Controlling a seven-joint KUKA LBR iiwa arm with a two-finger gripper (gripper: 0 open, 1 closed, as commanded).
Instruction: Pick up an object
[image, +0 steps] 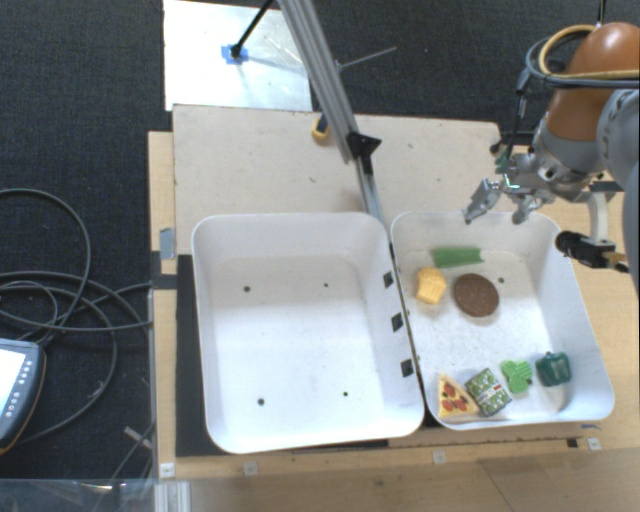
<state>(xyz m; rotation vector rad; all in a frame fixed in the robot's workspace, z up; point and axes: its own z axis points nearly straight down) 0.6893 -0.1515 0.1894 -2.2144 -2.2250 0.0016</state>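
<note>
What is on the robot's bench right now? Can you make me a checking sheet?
Surface: tan bench with two white bins side by side.
Job's things: right bin holds a green strip, yellow piece, brown disc, pizza slice, green box, light green toy and dark green toy.
Clutter: left bin has small dark specks; grey pole slants across the bench.
Gripper: gripper open, at the right bin's far edge, holding nothing.
Cables: black loops on the floor at left.
Surroundings: dark carpet, screen device at left edge.
</note>
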